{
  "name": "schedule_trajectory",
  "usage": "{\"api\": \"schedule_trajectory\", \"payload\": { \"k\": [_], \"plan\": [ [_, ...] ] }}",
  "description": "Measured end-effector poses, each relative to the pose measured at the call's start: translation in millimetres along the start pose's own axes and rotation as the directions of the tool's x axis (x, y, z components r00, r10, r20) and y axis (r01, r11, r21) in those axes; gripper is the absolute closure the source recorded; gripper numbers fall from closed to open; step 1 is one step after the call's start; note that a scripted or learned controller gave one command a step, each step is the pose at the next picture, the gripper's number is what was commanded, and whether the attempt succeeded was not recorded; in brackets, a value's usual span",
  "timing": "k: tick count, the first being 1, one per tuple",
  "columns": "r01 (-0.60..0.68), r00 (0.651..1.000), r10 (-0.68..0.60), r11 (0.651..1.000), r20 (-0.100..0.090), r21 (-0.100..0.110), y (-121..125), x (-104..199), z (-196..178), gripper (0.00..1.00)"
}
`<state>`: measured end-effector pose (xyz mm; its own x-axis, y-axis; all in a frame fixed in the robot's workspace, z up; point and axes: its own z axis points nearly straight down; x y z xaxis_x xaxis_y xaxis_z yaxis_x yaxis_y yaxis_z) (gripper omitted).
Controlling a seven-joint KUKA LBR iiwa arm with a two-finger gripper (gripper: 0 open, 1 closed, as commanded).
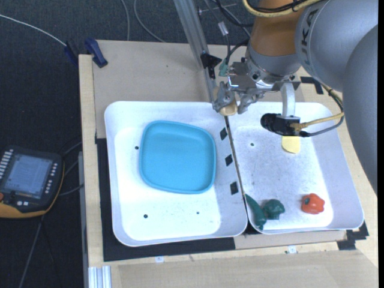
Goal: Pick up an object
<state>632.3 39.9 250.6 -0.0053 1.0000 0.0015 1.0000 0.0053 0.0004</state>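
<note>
Now my arm [312,35] reaches in from the right, gripper [231,104] low over the bins' shared rim at the far end; jaw state, I cannot tell. Yellow piece [291,144], pepper [312,203] and green toy [268,209] lie apart in the right bin [336,161]; blue plate [177,156] left.

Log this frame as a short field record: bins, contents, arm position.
left bin: blue plate
right bin: red pepper-like toy, green toy near the front edge, yellow piece toward the back
gripper: over the back end of the divide between the bins, a small tan thing at its tip
grasp: cannot tell
outside bench: handheld pendant on the floor, left
</note>
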Motion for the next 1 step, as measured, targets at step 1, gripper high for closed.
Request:
{"api": "schedule_trajectory", "payload": {
  "k": [1],
  "plan": [
    [-0.001,1.0,0.001,1.0,0.0,0.001,-6.9,53.2,0.4,1.0]
  ]
}}
